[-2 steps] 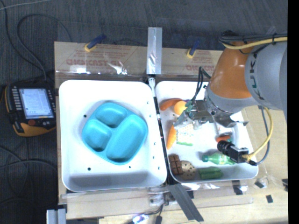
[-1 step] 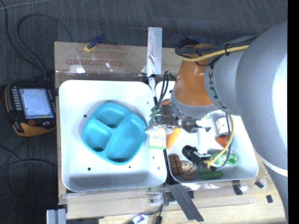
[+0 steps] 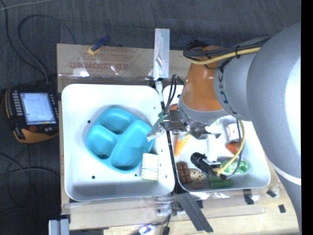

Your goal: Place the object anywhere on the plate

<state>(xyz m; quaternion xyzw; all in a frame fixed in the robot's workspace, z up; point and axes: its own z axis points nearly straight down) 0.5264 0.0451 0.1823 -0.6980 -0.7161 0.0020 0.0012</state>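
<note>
Looming closest to the lens, the grey robot arm [image 3: 264, 82] with its orange band reaches in over the bench's right edge and ends at the wall shared by the two bins. Its gripper [image 3: 167, 125] hangs beneath the wrist over that wall, by the plate's right rim. Whether it is parted or closed cannot be told, since the wrist hides it, and nothing can be seen held in it.

Next in size, the shallow white left bin [image 3: 73, 180] carries the blue three-compartment plastic plate [image 3: 115, 136] near its middle. The shallow white right bin [image 3: 259, 179] carries a clutter of small items, among them an orange carrot-shaped toy [image 3: 182, 144] by its left edge and a brown chocolate-like bar [image 3: 183, 170] in its lower left corner.

Smallest is the pale white-and-green block [image 3: 150, 166] on the left bin's floor near its lower right corner, just beside the plate's rim and not on it; it is possibly the object meant.

With nothing yet on the plate, the task looks to be at the pick-up step. The next move calls for a firm grasp, a lift clear of the rim, then release over any compartment.
</note>
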